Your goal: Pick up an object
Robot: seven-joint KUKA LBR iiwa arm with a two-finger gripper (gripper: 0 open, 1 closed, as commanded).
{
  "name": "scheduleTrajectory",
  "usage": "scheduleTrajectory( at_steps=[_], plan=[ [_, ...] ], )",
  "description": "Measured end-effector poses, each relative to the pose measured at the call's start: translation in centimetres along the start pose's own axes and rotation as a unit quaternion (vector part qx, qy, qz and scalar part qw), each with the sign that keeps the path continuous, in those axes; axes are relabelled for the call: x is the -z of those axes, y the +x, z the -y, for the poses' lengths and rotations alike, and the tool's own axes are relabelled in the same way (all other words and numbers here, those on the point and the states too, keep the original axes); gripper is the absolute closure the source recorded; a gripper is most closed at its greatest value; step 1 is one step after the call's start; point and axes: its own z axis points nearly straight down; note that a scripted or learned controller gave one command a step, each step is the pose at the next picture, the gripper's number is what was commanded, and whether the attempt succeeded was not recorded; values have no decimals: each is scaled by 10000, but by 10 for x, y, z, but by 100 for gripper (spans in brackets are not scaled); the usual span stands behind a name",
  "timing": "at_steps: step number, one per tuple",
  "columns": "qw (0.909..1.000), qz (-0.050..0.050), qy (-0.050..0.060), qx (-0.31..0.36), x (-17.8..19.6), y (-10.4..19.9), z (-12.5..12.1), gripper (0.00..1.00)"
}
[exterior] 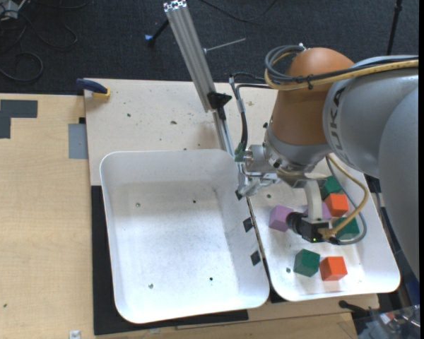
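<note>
My gripper (252, 180) hangs low over the inner left edge of the right bin (381, 277), just by the rim shared with the left bin (120, 182). A purple block (280, 217) lies a short way to its right and nearer the front, apart from it. In the front of the right bin sit a green block (306, 263) and an orange block (333, 268) side by side. Farther back, partly hidden by the arm, are another orange block (337, 204) and a green block (331, 186). Nothing shows in the gripper.
A slanted aluminium bar (194, 55) rises behind the bins, close to the wrist. The large grey arm covers the right bin's back right. A blue-and-yellow clamp (92, 87) sits at the bench's far left corner. Small black clips (254, 257) mark the shared rim.
</note>
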Motion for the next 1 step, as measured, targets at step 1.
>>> scheduleTrajectory(
  at_steps=[1],
  plan=[
    [10000, -9, 10, 7, 3, 58, 6, 100]
  ],
)
